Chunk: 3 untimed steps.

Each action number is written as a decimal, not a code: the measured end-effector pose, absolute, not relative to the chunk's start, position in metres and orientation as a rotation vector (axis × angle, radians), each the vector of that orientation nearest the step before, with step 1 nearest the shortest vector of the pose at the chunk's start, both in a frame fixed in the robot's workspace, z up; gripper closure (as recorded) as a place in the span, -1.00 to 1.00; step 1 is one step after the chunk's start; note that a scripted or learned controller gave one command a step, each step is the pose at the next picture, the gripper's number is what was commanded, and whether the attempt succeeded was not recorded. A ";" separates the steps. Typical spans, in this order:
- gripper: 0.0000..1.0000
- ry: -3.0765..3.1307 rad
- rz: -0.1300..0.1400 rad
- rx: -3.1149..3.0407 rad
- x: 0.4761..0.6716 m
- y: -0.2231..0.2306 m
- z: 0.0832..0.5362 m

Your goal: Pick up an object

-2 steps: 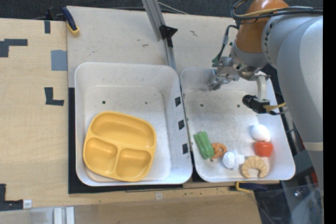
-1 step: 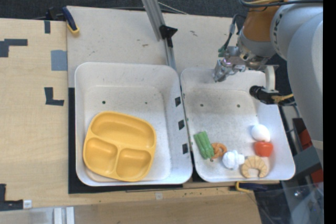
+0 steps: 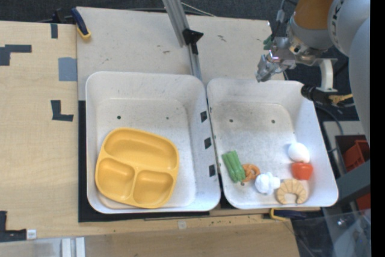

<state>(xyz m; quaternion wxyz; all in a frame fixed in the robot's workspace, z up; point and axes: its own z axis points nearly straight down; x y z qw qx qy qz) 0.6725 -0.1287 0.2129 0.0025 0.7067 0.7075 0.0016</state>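
Your gripper (image 3: pixel 267 66) hung over the far rim of the right bin (image 3: pixel 313 123), well apart from the food; whether it was apart or together couldn't be told from this slant, and nothing showed in it. All the pickable stuff sat bunched at that bin's near edge: green piece (image 3: pixel 233 165) toward the bin's left wall, pretzel (image 3: pixel 250 172) touching it, white lump (image 3: pixel 266 182) just beside that, croissant (image 3: pixel 293 191) against the near rim, tomato (image 3: pixel 302 170) and egg (image 3: pixel 298 151) up from the croissant by the right wall. The left bin (image 3: pixel 144 93) held a yellow tray (image 3: pixel 138 167). So no pick was started, by my read. Risks from there: the pile was tight, so a descent on the pretzel or lump would likely nudge a neighbour or pinch two things at once. Egg and tomato were round and near the wall, so they could roll off or squirt out of a close. The croissant hugged the rim, so you could clip the bin going down. The green piece looked the safest target.
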 end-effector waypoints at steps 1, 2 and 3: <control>1.00 2.220 0.005 2.216 0.674 -0.128 0.267; 1.00 2.230 0.001 2.215 0.663 -0.068 0.269; 1.00 2.231 -0.001 2.216 0.661 -0.016 0.270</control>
